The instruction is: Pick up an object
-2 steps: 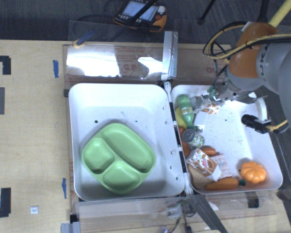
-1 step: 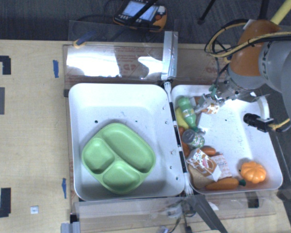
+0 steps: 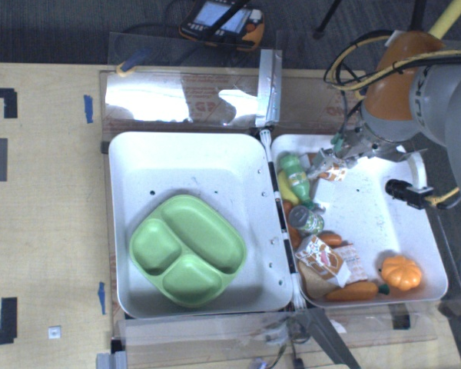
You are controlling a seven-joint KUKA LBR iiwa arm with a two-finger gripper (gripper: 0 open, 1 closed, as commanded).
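The arm reaches in over the right bin (image 3: 426,241), and the pincer (image 3: 328,162) is low at its far end. I cannot tell whether it is released or clenched; nothing is plainly gripped. Just beside its tip lies a green and yellow bottle (image 3: 293,177), with a small packet (image 3: 334,174) right under it. Nearer us from the pincer sit a can (image 3: 306,221), a snack bag (image 3: 323,258), a carrot (image 3: 353,290) and a little pumpkin (image 3: 401,272). The green tray (image 3: 187,248) sits well off, in the left bin (image 3: 138,156). This looks like the reach-and-grasp step; next it needs to close firmly on one item, then lift.
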